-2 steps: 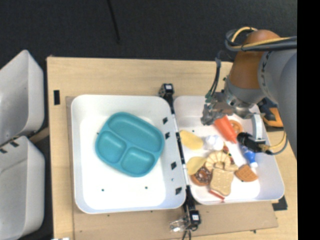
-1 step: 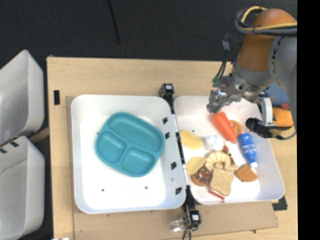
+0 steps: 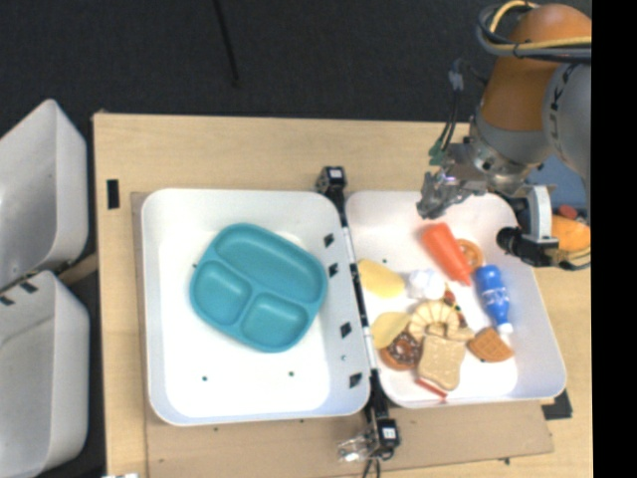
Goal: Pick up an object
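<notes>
- Gripper (image 3: pixel 435 204): positioned over the back of the right bin (image 3: pixel 390 212); finger state cannot be determined, and nothing is visibly held.
- Orange carrot (image 3: pixel 446 250): lies just in front of the gripper.
- Adjacent items: blue bottle (image 3: pixel 493 295), yellow piece (image 3: pixel 379 279), bread slice (image 3: pixel 443 360).
- Left bin (image 3: pixel 174 366): contains a teal divided plate (image 3: pixel 259 286).
- Clear floor remains near the right bin's back-left corner.

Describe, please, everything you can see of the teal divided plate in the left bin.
The teal divided plate is a rounded, glossy, plastic-looking tray with three compartments: one large along its upper side and two smaller ones below. It lies flat and right side up, turned at a slant, near the middle of the left bin, resting on the bin's white floor. Its compartments hold nothing. No other object touches it, and the gripper is over the right bin, well away.
</notes>
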